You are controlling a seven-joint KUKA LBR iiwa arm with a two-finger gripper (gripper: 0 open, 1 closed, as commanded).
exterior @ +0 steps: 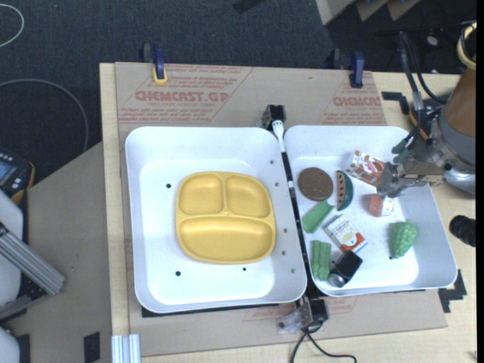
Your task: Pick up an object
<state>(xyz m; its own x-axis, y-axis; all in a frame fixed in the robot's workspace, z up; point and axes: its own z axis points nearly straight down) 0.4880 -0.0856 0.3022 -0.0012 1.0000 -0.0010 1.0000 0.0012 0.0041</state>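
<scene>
Landmark: right bin (431, 274). At its near edge lie a black block (346, 267) and a green piece (321, 259); a small carton (344, 233) sits just behind them, and a green knobbly toy (402, 238) lies to the right. Mid-bin: green wedge (317, 216), red block (376, 204), melon slice (344, 190), brown disc (315, 184). Gripper (389, 185) sits over the red block; finger state cannot be determined. Far side: red-and-white packet (366, 167). Left of the bin: yellow tray (224, 217).

Right bin contents: brown disc (315, 184), watermelon slice (344, 190), red-white packet (367, 168), small orange-red piece (376, 205), 3 green items, carton (345, 233), black block (347, 266).
</scene>
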